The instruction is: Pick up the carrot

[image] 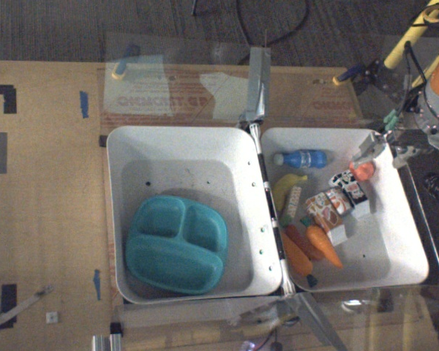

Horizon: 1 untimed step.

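The carrot (pixel 324 246) is orange with a small green top and lies slanted in the lower middle of the right bin (pixel 395 262). Beside it on the left lie a darker red-orange piece (pixel 302 241) and another orange piece (pixel 295 257). My gripper (pixel 378 145) hangs at the bin's upper right corner, just above a small red thing (pixel 363 170). It is well apart from the carrot, up and to the right of it, and nothing shows in its grasp.
The right bin also holds a blue bottle (pixel 304 159), a yellow banana (pixel 286 186), an orange-and-white carton (pixel 328 208) and a small black-and-white box (pixel 349 185). A teal divided plate (pixel 177 244) lies in the left bin (pixel 132 152). A metal divider (pixel 257 86) runs between the bins.
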Available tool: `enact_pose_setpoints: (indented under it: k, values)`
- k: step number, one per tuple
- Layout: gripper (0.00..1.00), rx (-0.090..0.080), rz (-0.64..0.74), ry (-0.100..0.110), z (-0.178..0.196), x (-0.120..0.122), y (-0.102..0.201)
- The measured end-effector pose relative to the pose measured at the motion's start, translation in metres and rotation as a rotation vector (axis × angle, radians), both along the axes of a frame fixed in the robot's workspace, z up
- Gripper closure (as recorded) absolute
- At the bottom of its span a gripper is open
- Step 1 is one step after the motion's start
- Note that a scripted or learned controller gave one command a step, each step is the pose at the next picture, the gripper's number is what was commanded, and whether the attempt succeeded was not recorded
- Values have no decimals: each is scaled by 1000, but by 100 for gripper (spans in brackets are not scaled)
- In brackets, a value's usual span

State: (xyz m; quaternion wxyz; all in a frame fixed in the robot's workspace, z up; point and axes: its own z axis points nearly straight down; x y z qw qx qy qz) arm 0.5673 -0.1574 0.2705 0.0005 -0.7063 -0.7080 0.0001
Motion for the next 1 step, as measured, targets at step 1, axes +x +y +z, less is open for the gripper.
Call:
enact_pose_setpoints:
  k: [1]
  values:
    - [0,0,184,0,-51,-87,-6]
